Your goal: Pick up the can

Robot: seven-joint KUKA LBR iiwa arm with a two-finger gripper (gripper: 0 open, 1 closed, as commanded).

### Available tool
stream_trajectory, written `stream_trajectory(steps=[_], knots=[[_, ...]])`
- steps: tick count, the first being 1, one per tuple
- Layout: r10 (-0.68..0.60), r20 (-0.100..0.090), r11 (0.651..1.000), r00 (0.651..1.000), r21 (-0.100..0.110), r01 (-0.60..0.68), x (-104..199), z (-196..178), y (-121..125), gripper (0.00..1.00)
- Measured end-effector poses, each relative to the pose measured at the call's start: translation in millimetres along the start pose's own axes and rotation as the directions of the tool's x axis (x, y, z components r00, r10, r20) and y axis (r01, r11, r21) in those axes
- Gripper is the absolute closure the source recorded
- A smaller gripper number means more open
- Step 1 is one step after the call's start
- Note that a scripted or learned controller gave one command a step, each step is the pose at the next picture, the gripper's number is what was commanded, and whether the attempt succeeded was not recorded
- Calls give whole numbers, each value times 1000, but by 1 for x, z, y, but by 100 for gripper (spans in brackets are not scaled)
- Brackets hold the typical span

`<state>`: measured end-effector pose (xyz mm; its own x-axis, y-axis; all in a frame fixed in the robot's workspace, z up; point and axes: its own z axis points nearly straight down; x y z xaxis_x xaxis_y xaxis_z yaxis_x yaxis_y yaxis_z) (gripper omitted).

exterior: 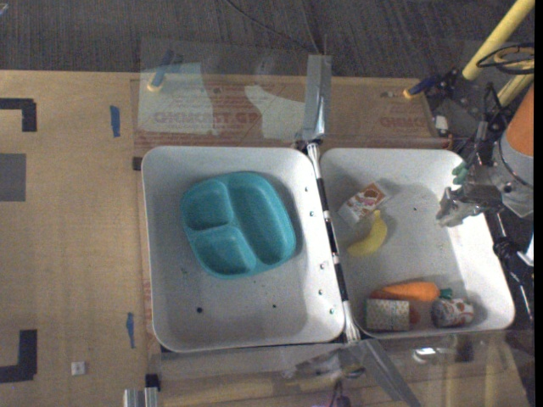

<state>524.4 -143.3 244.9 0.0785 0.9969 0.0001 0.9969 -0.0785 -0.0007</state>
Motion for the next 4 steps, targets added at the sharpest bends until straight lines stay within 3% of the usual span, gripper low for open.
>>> stream_trajectory(steps=[1,2,3,4], knots=[[46,0,999,999,1,-46,38,50,-35,100],[-6,0,1000,1000,-1,6,53,-4,-49,100],[-5,0,1000,1000,-1,5,53,-4,-49,0],[31,0,1000,1000,1,-31,-35,42,-43,0]])
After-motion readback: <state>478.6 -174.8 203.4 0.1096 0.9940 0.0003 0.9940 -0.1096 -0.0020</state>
